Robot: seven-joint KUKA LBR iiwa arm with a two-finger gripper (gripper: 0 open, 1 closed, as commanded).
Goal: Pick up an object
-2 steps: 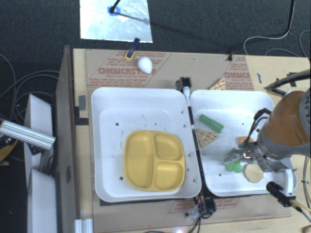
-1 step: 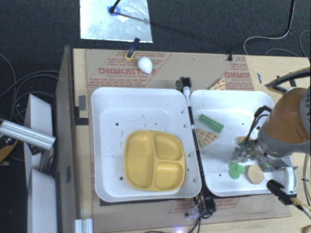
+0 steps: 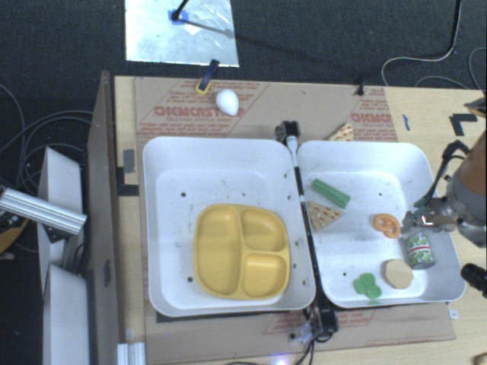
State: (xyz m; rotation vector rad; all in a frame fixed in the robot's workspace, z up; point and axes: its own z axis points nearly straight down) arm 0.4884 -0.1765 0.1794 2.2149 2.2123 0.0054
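Observation:
The right bin (image 3: 358, 162) holds several small things: a green block (image 3: 330, 192), a waffle piece (image 3: 323, 216), an orange ring (image 3: 386, 225), a small green-labelled can (image 3: 419, 251), a tan round piece (image 3: 398, 274) and a green leafy toy (image 3: 367, 286). My gripper (image 3: 426, 220) comes in from the right edge and hangs over the bin's right side. It is just beyond the can and to the right of the orange ring. The arm's grey body (image 3: 468, 204) hides the bin's right wall.
The left bin (image 3: 175, 166) carries a yellow divided plate (image 3: 242, 250). On the cardboard behind the bins lie a white egg (image 3: 227, 101), a small yellow and blue tool (image 3: 205, 80) and a second waffle piece (image 3: 342, 133). A black clip (image 3: 288, 131) sits where the bins meet.

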